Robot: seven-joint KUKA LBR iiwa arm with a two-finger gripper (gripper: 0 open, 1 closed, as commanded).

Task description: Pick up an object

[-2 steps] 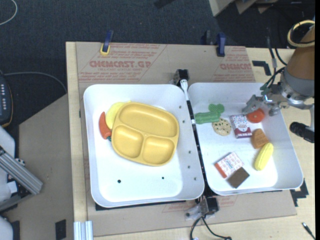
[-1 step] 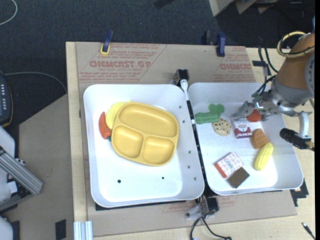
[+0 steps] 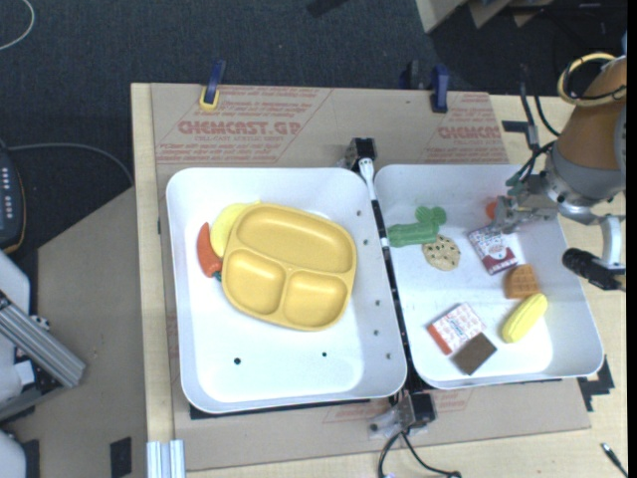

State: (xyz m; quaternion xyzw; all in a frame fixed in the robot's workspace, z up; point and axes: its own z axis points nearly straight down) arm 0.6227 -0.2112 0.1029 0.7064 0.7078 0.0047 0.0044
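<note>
My gripper [image 3: 510, 214] hangs low over the far right part of the right bin [image 3: 572, 361], reaching in from the right under the orange-banded wrist. Just in front of it lies a red and white packet [image 3: 495, 249]. A small red piece [image 3: 491, 207] shows at the gripper's left side. Also in this bin are a green toy [image 3: 418, 227], a round cookie [image 3: 441, 253], a brown biscuit-like piece [image 3: 521, 282], a yellow banana-like toy [image 3: 525, 318], a second red and white packet [image 3: 455, 327] and a dark brown square [image 3: 475, 353].
The left bin [image 3: 289, 381] holds a yellow divided tray [image 3: 289, 267], with a red-orange piece [image 3: 207, 251] and a yellow one peeking out at its left. A black divider rail [image 3: 383, 257] runs between the bins. Cables hang near the arm at the right.
</note>
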